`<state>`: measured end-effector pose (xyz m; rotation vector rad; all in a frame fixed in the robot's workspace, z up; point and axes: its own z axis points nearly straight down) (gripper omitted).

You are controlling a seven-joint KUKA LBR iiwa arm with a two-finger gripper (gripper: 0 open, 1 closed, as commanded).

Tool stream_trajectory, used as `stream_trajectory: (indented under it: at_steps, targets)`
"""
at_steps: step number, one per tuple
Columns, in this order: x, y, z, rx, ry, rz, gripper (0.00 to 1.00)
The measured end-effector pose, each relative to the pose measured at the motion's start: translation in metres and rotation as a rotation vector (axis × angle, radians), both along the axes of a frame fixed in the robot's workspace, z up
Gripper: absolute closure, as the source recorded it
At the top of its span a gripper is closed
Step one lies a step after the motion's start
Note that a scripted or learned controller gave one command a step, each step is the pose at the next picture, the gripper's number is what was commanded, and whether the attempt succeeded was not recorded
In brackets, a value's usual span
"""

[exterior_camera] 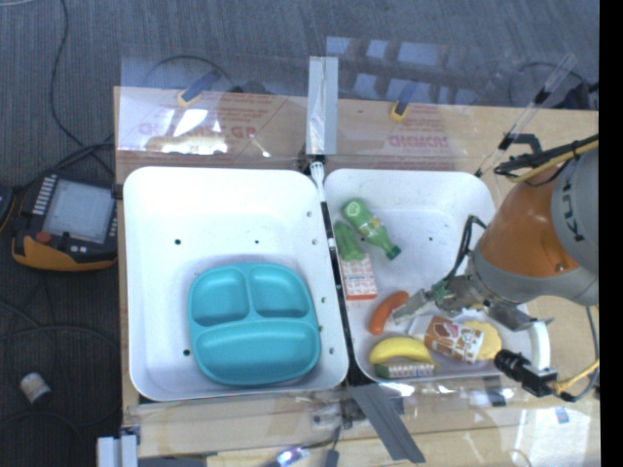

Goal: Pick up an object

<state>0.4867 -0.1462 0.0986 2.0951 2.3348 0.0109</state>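
The right bin (428, 191) holds a green bottle (370, 228), a red and white carton (358, 276), an orange-red sausage (388, 309), a yellow banana (399, 349) and a brown and yellow packet (463, 340). My gripper (433, 300) is low in this bin, just right of the sausage and right above the packet's upper left edge. The arm's orange band (521, 236) rises behind it at the bin's right side. Nothing can be seen held in the gripper.
The left bin (156, 197) holds a teal divided plate (255, 321) in its front half. The wall between the bins (331, 261) runs just left of the carton. A black and orange handset (68, 224) lies on the floor to the left.
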Motion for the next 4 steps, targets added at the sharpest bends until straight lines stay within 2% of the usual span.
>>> stream_trajectory:
  at_steps: [1, 2, 3, 4]
  targets:
    - [0.082, -0.020, -0.009, -0.005, -0.002, 0.191, 0.00]
    - [0.098, 0.032, -0.008, -0.012, -0.003, -0.056, 0.00]
    - [0.003, 0.062, 0.084, -0.002, 0.014, -0.217, 0.00]
    - [0.034, -0.011, 0.105, -0.004, 0.011, -0.137, 0.00]
